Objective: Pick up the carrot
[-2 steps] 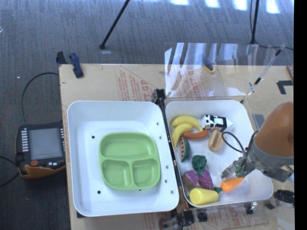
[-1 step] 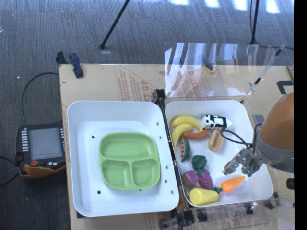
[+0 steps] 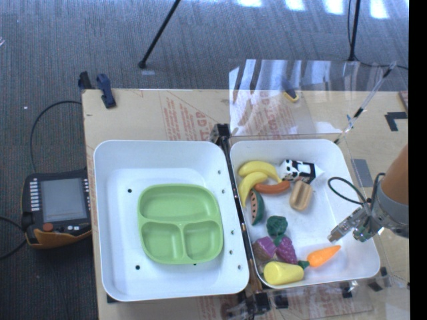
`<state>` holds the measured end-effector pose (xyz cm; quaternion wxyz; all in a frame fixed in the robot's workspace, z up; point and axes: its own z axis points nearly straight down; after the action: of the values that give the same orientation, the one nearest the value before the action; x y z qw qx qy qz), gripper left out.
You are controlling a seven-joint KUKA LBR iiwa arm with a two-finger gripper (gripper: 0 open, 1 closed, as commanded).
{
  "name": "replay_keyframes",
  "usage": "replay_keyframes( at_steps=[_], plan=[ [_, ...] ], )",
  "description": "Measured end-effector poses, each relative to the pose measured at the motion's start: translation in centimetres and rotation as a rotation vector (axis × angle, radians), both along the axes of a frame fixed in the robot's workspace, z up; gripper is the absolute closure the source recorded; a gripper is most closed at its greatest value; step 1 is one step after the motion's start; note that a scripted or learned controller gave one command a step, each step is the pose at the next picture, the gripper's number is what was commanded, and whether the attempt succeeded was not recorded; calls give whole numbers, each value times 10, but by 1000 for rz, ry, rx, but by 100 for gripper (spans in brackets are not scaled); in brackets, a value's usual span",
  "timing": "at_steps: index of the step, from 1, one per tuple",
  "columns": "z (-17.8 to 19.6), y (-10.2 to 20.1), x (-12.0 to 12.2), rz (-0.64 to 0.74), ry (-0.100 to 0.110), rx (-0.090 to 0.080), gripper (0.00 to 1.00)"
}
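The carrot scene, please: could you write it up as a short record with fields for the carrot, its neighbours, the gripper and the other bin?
carrot: orange carrot lying in the right bin, near its front edge
neighbours: yellow pear to its left, purple grapes beside that
gripper: gripper low over the right bin, up and right of the carrot, nothing seen between its fingers
left bin: left bin holds a green divided plate
task state: carrot not yet lifted
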<state>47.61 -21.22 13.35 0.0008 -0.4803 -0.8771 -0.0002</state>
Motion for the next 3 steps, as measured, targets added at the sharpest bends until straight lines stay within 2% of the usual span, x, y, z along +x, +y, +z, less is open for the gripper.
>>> replay_keyframes(
  at_steps=[1,2,3],
  plan=[
    [0,0,0,0,0,0,0],
    [-48,3,0,-18,2,2,0],
    [-48,17,-1,-208,5,3,0]
  ],
)
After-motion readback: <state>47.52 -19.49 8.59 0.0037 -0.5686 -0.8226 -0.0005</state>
